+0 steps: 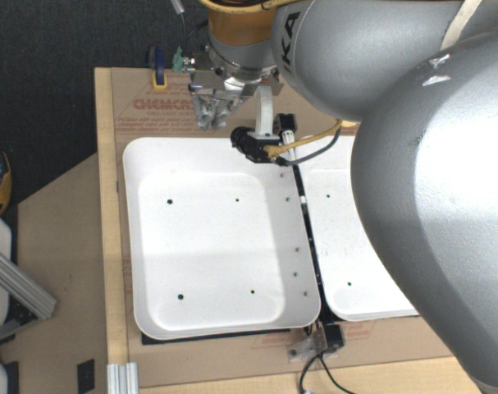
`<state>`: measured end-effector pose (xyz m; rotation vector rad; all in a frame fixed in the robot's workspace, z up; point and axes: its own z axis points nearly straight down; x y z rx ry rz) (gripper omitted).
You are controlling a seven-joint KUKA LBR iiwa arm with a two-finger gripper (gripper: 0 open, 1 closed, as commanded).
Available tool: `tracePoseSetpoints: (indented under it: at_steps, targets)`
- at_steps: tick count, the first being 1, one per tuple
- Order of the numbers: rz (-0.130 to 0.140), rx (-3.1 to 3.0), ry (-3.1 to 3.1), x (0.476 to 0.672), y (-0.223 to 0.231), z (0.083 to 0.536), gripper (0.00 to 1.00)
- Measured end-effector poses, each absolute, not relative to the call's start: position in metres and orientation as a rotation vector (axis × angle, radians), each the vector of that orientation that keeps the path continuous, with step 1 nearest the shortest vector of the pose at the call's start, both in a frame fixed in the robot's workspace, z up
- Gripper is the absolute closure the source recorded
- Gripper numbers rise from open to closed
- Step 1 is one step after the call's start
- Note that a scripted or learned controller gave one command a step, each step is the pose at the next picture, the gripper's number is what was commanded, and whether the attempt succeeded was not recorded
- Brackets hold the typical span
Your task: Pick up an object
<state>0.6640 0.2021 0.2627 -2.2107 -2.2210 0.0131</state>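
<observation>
The KUKA arm's gripper (212, 109) hangs over the bench's far edge, just beyond the left bin (150, 245); jaw state cannot be told, and no object to pick is discernible.

Smooth white plastic bins (150, 245), brown board (117, 105)

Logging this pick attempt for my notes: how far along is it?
No pick looks done. The gripper hangs above the back rim of the left bin, nothing visible between its fingers. Left: find an object, close on it and lift.
</observation>
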Motion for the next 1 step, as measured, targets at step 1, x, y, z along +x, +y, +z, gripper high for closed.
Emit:
tracePoseSetpoints:
  at_steps: [1]
  targets:
    - [-0.007,-2.232,-2.22,0.6677,0.1463,0.3146,1.0]
